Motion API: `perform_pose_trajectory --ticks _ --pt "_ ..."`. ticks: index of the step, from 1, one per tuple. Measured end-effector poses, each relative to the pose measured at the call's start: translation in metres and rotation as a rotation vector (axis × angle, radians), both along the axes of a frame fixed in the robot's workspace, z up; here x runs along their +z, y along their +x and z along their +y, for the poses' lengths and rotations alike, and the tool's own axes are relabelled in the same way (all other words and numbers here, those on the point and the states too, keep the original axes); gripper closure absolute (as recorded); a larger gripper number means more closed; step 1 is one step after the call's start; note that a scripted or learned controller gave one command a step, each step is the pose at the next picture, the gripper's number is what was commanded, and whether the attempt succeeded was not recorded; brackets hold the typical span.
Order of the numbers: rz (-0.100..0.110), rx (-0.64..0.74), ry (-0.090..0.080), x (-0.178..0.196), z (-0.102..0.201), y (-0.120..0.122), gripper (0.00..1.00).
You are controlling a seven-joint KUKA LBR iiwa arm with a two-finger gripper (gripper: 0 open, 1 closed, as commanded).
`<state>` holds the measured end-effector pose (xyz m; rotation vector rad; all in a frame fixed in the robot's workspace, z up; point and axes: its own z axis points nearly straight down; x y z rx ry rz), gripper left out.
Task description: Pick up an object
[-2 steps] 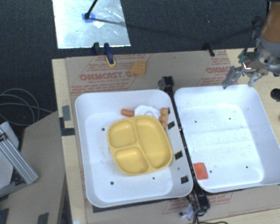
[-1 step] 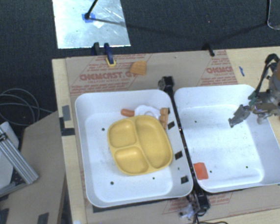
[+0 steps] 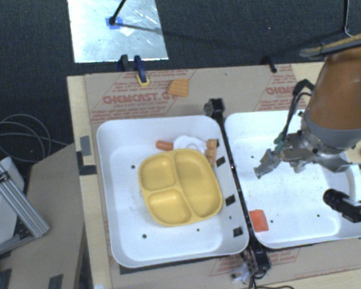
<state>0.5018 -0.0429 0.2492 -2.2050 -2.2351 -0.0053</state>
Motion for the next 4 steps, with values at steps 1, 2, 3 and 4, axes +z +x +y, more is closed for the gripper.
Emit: perform_pose_trajectory --ticks 1,2,3,4 --pt "-0.010 -0.020 -0.010 0.078 -0.099 0.014 0.00" --pt "0.005 -0.006 -0.001 0.016 -0.043 -0.016 0.00" --pt "-0.011 -0.010 -0.009 0.094 -0.090 0.049 0.00" --pt "0.004 -0.002 -0.001 0.066 0.000 0.001 0.00"
